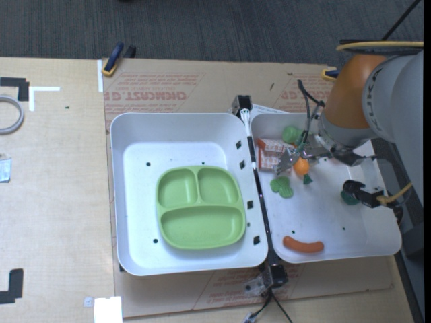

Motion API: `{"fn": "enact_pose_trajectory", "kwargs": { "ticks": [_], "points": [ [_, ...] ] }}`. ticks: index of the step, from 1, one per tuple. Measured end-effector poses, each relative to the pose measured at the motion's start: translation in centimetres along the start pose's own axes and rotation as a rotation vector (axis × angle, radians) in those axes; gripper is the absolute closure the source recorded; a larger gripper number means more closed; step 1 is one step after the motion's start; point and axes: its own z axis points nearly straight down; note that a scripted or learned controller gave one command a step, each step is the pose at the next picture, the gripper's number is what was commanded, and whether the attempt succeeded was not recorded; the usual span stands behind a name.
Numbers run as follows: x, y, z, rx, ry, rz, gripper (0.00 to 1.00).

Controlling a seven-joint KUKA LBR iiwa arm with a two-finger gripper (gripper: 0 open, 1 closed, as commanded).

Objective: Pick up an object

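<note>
The gripper point(301, 159) sits low in the right bin point(337, 247), an orange piece point(302, 167) right at its tip (its grasp I cannot tell). Best lift straight up, slowly, clear of the green pieces point(283, 187) just beside it

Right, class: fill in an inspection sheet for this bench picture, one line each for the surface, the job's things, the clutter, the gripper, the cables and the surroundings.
Surface: wooden bench under a cardboard sheet bearing two white bins, left bin and right bin.
Job's things: in the right bin, a sausage, an orange piece, a red-and-white packet, green pieces and a dark green item.
Clutter: a green divided plate in the left bin.
Gripper: gripper low over the right bin beside the orange piece; finger state unclear.
Cables: black cables by the wrist; another at the front edge.
Surroundings: dark carpet; a blue clamp at the bench's far edge.
</note>
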Motion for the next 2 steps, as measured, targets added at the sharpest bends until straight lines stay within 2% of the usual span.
{"fn": "enact_pose_trajectory", "kwargs": {
  "ticks": [1,2],
  "points": [
    [-0.1,0.0,-1.0,-0.001,-0.003,-0.003,1.00],
    [6.6,2.4,-9.8,0.004,0.000,0.233,1.00]
  ]
}}
